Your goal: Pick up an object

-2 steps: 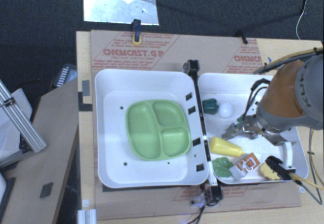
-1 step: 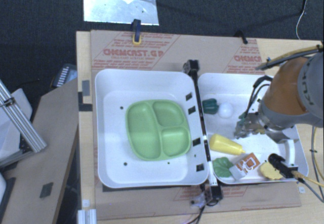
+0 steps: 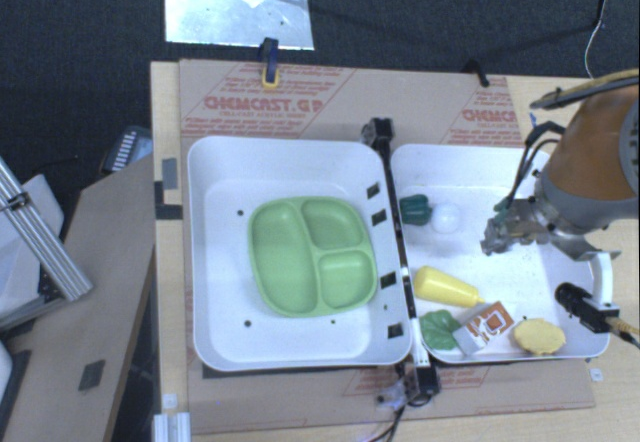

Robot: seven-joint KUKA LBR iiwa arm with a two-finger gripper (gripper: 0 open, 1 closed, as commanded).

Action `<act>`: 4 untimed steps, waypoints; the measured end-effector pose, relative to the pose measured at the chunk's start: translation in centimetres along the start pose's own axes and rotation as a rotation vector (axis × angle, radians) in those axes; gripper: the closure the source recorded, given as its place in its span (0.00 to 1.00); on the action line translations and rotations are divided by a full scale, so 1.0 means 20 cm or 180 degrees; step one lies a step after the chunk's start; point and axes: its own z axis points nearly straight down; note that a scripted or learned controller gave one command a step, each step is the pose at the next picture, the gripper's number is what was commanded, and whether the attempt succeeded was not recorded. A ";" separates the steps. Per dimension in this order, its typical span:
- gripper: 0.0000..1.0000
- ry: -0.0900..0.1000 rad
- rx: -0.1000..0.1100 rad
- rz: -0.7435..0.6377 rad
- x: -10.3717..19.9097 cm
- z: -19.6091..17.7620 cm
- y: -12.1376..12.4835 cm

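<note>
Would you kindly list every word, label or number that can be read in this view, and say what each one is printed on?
"CHEMCAST. G P": red print on the brown sheet under the bins, above the left bin.
"CHEMCAST": the same red print above the right bin, partly cut off.
Small carton in the right bin: orange and white markings, too small to read.

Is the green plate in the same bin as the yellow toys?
No, the green plate lies alone in the left bin, while the yellow toys sit in the right bin.
</note>
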 end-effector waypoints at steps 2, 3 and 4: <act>1.00 0.0000 -0.0003 -0.0005 0.05 -0.53 0.01; 1.00 0.0010 0.0019 -0.0018 0.29 -0.45 0.05; 1.00 0.0012 0.0021 -0.0019 0.55 -0.37 0.09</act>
